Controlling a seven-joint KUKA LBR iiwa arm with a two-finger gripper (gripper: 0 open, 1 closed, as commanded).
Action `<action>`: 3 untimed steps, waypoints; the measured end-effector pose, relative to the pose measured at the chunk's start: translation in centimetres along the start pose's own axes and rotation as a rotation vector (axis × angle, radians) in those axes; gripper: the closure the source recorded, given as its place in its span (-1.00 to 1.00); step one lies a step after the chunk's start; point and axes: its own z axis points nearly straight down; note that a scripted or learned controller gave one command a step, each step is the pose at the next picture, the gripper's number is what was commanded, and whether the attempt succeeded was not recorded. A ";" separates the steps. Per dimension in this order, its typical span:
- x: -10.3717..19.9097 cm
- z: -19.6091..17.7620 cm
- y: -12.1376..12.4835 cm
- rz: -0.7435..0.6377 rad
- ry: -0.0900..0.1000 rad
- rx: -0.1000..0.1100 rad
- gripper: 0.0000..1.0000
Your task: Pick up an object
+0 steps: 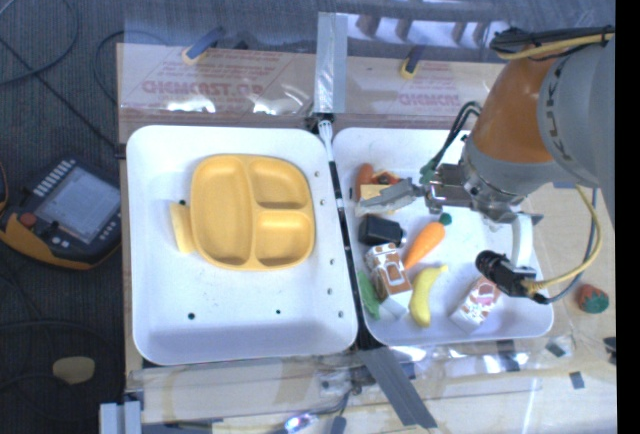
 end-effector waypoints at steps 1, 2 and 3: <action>0.0 0.0 0.0 0.000 0.000 0.000 -1.00; -1.5 4.7 0.2 -0.122 0.008 -0.016 -1.00; -1.9 5.7 0.5 -0.171 0.023 -0.044 -1.00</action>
